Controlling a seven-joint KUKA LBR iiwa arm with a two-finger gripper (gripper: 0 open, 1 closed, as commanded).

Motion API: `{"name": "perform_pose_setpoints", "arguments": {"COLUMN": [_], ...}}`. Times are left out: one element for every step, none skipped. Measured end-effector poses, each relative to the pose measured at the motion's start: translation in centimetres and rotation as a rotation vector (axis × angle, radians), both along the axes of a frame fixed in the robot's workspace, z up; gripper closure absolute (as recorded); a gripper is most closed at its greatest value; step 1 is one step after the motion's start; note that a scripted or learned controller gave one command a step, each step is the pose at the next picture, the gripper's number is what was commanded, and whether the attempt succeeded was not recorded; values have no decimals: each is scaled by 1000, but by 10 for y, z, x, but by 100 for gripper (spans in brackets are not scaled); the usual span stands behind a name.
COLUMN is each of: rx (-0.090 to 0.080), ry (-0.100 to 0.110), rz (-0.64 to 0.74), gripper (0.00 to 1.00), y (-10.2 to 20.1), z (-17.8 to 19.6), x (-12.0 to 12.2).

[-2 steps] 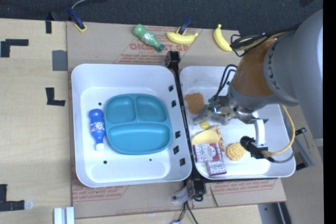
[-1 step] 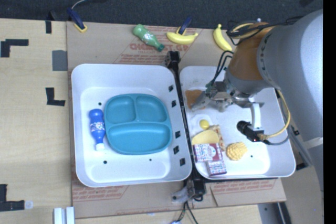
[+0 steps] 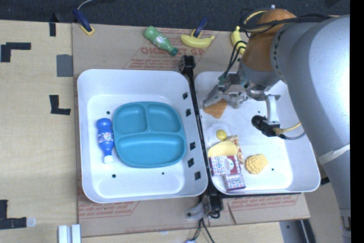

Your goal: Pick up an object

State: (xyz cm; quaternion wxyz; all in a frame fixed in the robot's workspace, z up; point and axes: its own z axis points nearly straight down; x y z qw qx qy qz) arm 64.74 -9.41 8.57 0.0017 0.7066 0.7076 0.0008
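Bench (image 3: 34, 122), two white bins. Hand (image 3: 224, 95) low in right bin (image 3: 296, 173), grip state can't tell. Orange-brown piece (image 3: 215, 108) touching just below it; yellow items (image 3: 223, 148), corn (image 3: 256, 164), packet (image 3: 226, 171) further below. Left: blue tray (image 3: 150, 134), bottle (image 3: 104, 139).

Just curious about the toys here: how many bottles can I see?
2. A blue bottle lies in the left bin, beside the blue divided plate. A green bottle lies on the cardboard behind the bins. Others may hide under the arm.
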Motion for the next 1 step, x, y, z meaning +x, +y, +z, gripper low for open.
{"name": "perform_pose_setpoints", "arguments": {"rx": [0], "ry": [0], "rz": [0], "gripper": [0], "y": [0], "z": [0], "x": [0]}}
